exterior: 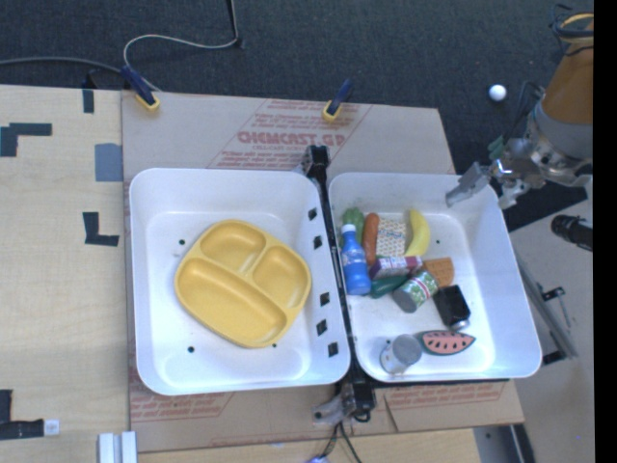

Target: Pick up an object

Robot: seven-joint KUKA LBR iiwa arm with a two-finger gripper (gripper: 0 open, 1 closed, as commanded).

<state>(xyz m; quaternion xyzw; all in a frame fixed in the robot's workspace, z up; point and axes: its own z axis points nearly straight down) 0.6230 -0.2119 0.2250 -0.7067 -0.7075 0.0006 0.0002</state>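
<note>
Two white bins sit side by side on a cardboard sheet (280,133). Near to far below.

Right bin (511,287), nearest edge: one watermelon-slice toy (446,342) and one grey round piece (400,353), just beside each other. Behind them one black block (451,306), one small can (416,290), one brownish block (440,271). Further back, a tight cluster: one blue bottle (355,263) lying lengthwise near the divider, one dark green piece (386,284), one small purple-labelled box (394,264), one orange carrot-like piece (371,237), one speckled cream packet (390,231), one banana (416,231), one green item (352,220) at the far end. Most of the cluster touch or overlap; exact contacts are hard to tell.

Left bin (154,287): one yellow divided tray (243,283), three compartments, lying flat and turned at an angle.

Gripper (472,185) is over the far right corner of the right bin, at its rim, apart from all the items. Whether it is spread or closed: cannot tell. Nothing visibly held. Arm (569,95) with one orange band comes in from the right.

Far edge of the cardboard: two yellow-and-blue clamps, one left (141,89), one mid (337,103). One black cable (174,41) loops on the dark floor beyond.
</note>
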